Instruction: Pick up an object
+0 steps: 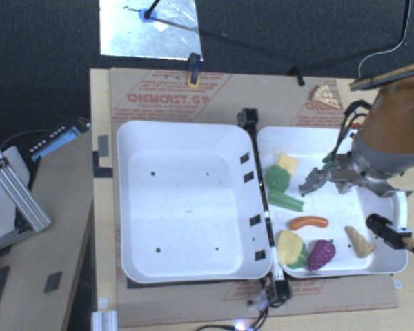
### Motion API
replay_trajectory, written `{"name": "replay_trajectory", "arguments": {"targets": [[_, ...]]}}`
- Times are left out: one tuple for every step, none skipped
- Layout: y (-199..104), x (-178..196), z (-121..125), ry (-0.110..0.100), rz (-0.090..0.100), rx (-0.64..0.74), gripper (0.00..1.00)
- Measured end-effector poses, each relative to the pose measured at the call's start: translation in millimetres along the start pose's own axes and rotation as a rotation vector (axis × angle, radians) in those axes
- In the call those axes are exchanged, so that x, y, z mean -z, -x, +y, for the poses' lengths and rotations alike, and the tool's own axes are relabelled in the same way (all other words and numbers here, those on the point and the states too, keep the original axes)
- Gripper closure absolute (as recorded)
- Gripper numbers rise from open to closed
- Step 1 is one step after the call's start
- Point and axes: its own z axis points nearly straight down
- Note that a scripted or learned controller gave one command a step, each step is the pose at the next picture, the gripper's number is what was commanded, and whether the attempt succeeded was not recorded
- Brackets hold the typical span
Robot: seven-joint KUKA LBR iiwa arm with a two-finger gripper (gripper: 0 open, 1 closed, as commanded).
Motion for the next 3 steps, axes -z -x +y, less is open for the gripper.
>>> {"name": "replay_trajectory", "arguments": {"targets": [[-16.7, -114.6, -46.7, -0.006, 0.002, -0.002, 0.00], [-15.6, -99.9, -43.4, 0.002, 0.000, 0.000, 1.00], [-76.7, -3.7, 55.3, 0.017, 0.001, 0.011, 1.00]]}}
